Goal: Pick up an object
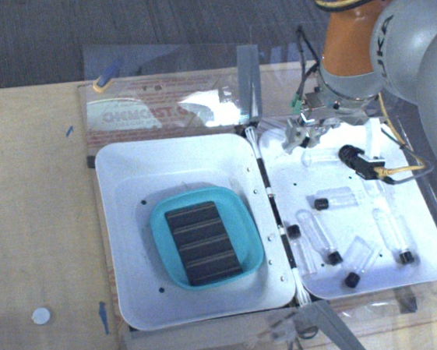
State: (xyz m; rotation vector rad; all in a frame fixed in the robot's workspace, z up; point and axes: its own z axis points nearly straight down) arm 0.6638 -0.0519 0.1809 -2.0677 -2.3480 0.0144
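Where the grey arm comes in from the upper right, orange band above the wrist, its hand hangs over the back left corner of the right bin, close to the rim between the two bins. Hand's state: cannot tell, the tip is too small and cluttered to read.

Right bin: clear vials with black caps, scattered over the near half, all well apart from the hand.
- Sideways vial mid-bin, cap pointing left.
- Long vial nearer the dividing rim, lying lengthwise, cap at its near end.
- Short vial tilted, cap toward the front edge.
- Right-hand vial lengthwise, cap at the near end.
- Small black cap just beside the left wall of this bin; cannot tell whether a vial is attached.

Left bin: teal tray in the middle, dark ribbed block lying in it.

Both bins rest on a pale wooden surface. A small white disc lies on it, left of the bins.
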